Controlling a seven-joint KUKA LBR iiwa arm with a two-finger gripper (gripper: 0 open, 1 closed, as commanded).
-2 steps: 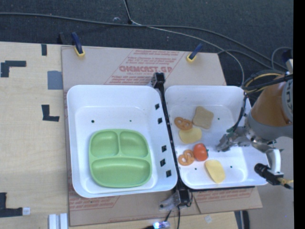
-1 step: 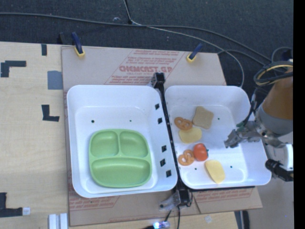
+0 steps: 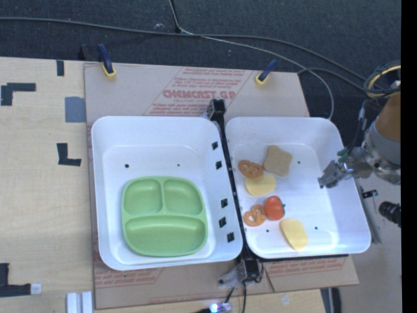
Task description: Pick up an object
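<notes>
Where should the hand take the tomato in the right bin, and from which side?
Likely straight from above, across the tomato's round middle. A pretzel touches its left side and a yellow slice lies just above it, so closing the fingers along the top-right to bottom-left line looks the freest. The hand sits near the bin's right wall.

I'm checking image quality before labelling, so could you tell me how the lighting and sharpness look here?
Camera view: even, soft light; the white bins look bright, nearly washed out, with faint shadows along their walls; the green plate and tomato read clearly; the gripper at the right looks slightly soft.
</notes>
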